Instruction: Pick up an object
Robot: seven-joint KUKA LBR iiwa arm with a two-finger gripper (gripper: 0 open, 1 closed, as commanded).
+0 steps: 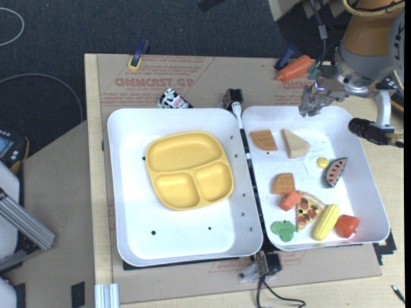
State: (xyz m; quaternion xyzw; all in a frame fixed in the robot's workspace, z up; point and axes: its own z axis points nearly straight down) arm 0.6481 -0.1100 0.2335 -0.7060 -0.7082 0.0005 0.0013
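The arm is in approach phase. The gripper hangs over the back edge of the right bin, with nothing between its fingers. Too small and dark to tell whether the claw is spread or pressed together.

Candidate objects all sit in the right bin:
- cheese wedge, nearest to the gripper, just in front of it
- toast slice, beside the wedge, toward the divider
- small yellow ball and watermelon slice, near the right wall
- waffle square, with a carrot-like orange piece touching or just beside it
- pizza slice, corn cob, tomato and green broccoli piece, clustered at the front

The left bin holds a yellow divided plate, so there is no pick target there.

Judgement: no grasp yet; this looks like the pre-descent stage. The cheese wedge looks like the likely target given proximity. The next move calls for a short shift forward over the wedge, then straight down with the fingers straddling its flat sides. The wedge stands apart from the toast, so there is some clearance. The risk is that the sloped faces let it squirt out on closing.
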